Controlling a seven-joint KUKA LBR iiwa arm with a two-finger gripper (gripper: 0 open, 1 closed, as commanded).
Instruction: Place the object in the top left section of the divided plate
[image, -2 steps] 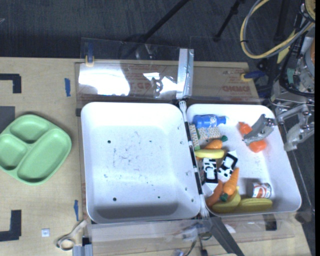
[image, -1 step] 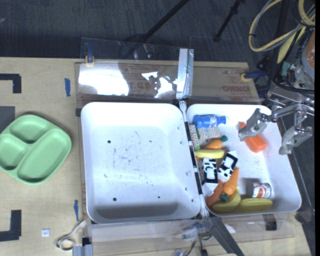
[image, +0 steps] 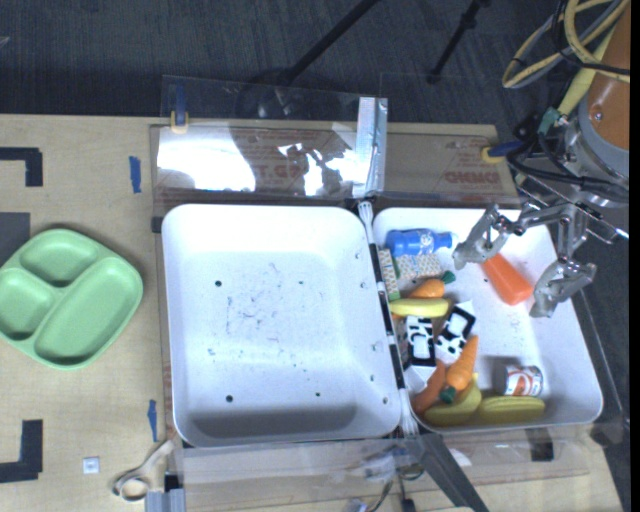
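Green and smooth, the divided plate (image: 68, 297) sits on the wooden desk (image: 80, 420) at the far left, well apart from the two white bins. It has two small sections and one long one.

The left bin (image: 270, 320) is just beside the right bin (image: 565, 370). The right bin holds a pile of toys. A blue bottle (image: 418, 243) lies at its far side. Near the bottle there is an orange carrot (image: 428, 290), then a black and white cow toy (image: 440, 335), and a second carrot (image: 455, 375) closer to us. A yellow banana (image: 495, 407) and a small can (image: 523, 380) lie at the near side.

An orange block (image: 507, 279) lies at the right side of this bin. The grey arm comes in from the right. Its fingers (image: 553, 285) are spread open, one on each side of the orange block, and I cannot tell if they touch it.
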